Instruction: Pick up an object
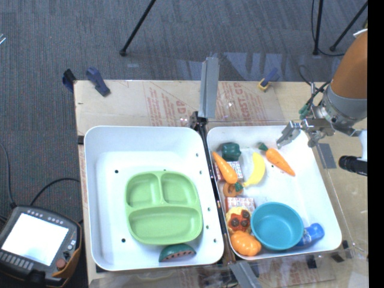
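I see two white bins side by side on the bench. At the near edge of the left bin [96, 161] lies a small slice that looks like toy watermelon [177, 252]. Just past it sits a green plate [163, 215] with three parts, near the middle of that bin. In the right bin [321, 185], the near edge has an orange toy fruit [246, 243] in the near left corner, a blue bowl [276, 225] beside it, and a blue bottle [311, 234] touching the bowl in the near right corner. A small red and yellow box [240, 213] sits just behind the orange fruit, along the left wall. Farther back along that wall lies a carrot [225, 168], and next to it a yellow banana [257, 169]. A dark green toy [230, 150] sits close to the far left corner. A second carrot [279, 161] lies tilted near the far edge, toward the right side. My gripper [303, 132] hangs over the far right corner of the right bin, a little way from that second carrot. Its fingers are spread apart and there is nothing between them. A grey post [209, 89] stands up behind the place where the two bins meet.
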Controlling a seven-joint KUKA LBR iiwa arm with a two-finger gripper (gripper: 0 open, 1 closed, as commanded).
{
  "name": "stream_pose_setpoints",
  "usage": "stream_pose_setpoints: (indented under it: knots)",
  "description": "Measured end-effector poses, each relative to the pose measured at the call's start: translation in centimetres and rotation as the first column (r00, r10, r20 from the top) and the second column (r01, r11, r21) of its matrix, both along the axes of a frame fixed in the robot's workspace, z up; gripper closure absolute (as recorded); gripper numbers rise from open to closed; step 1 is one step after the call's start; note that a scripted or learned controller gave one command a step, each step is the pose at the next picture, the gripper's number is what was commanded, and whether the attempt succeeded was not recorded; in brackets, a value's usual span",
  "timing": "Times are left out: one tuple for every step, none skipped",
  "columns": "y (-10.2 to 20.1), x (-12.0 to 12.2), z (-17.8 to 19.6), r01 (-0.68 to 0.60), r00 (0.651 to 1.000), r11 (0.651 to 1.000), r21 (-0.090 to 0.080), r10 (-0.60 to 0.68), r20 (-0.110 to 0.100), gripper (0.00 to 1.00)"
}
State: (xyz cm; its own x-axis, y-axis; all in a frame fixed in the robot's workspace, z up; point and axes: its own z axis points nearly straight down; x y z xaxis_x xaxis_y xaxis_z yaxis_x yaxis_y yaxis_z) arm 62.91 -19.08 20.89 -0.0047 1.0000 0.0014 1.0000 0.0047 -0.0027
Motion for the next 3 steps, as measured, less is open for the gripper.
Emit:
stream_pose_setpoints:
  knots:
    - [-1.7, 1.5, -12.4, -0.240, 0.971, 0.971, 0.003, 0.240, -0.002, 0.00]
    - [-1.7, 1.7, -11.1, -0.243, 0.970, 0.970, 0.000, 0.243, 0.003, 1.00]
    - [-1.7, -3.3, -11.1, -0.073, 0.997, 0.997, 0.001, 0.073, 0.000, 1.00]
